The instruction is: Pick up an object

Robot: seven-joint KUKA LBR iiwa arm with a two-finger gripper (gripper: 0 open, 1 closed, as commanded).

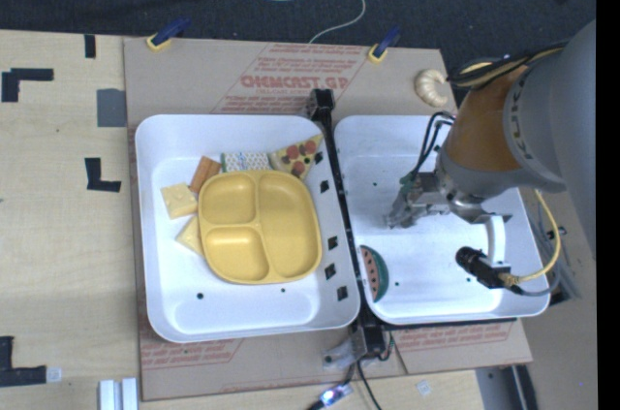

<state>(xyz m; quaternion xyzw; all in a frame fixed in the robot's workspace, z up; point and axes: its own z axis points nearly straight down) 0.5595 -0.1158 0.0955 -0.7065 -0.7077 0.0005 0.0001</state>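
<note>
The table (pixel 58 205) is covered in the middle by a brown cardboard sheet (pixel 291 78), on which two shallow white bins are set side by side. The grey arm (pixel 542 127), with its orange band (pixel 480 132), is reached in from the right and is lowered over the right bin (pixel 436 287). The left bin (pixel 232 311) is occupied mostly by a yellow divided plate (pixel 260 226), around whose upper and left edges several small flat toy food pieces (pixel 179 200) are tucked. The gripper (pixel 407 209) is held low near the right bin's floor, and whether it is apart or together cannot be told. A watermelon slice toy (pixel 374 269) is laid against the right bin's left wall, apart from the gripper.
</note>
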